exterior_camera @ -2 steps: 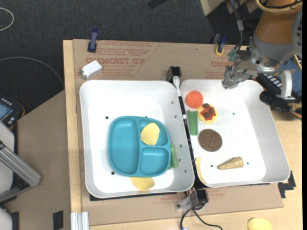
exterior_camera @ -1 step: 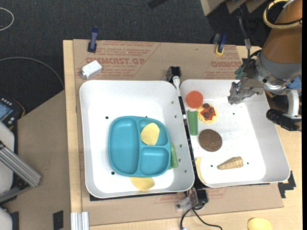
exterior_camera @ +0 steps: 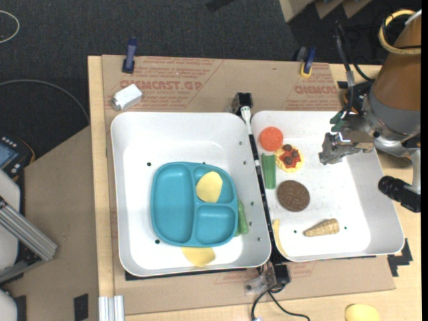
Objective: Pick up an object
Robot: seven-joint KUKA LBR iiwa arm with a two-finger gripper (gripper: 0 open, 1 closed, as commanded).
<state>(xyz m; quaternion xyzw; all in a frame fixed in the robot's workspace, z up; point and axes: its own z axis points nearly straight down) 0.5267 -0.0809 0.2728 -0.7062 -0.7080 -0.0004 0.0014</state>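
Arm, grey wrist with orange band, sits highest in view and reaches in from the right. Gripper hangs over bare floor in the upper right part of the right bin. Open or closed: cannot tell from this angle. Nothing visible in its grasp.

Outward from gripper:
- yellow toy with red spots, near, to its left, the closest candidate
- orange disc and green stick by the bin's left wall
- brown disc below the yellow toy
- tan cone alone near the front wall

Left bin: teal divided tray with a yellow piece in its upper right compartment.

Judgement: pick not yet begun. Yellow toy sits close to the green stick, so a descent there risks a nudge. Tan cone is well apart from the rest. Best bet: centre above it, close across its narrow width, lift straight.
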